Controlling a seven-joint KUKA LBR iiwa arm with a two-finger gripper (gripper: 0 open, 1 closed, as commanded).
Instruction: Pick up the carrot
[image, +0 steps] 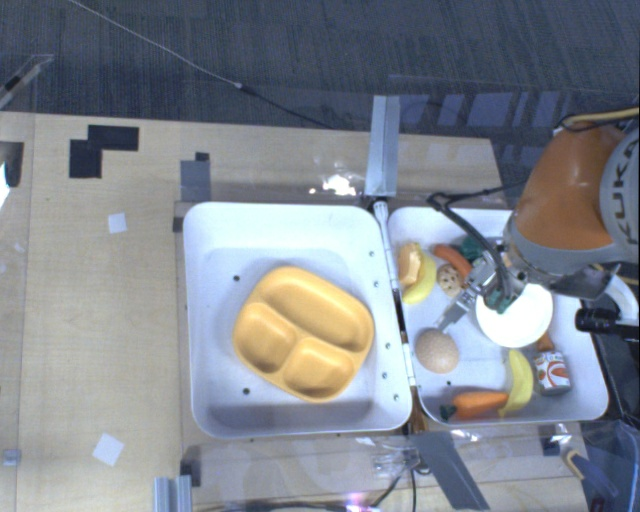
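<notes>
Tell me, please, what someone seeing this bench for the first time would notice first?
Probably the big yellow divided tray, lying alone in the left bin. Next comes the grey arm with its orange band, reaching from the right over the crowded right bin, where it hangs above a white round plate. The carrot lies at that bin's near edge, beside a banana and apart from the arm.

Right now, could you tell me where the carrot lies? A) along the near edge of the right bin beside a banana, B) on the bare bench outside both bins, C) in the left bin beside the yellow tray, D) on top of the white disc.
A: the carrot lies along the near edge of the right bin, its tip by the banana.
</notes>
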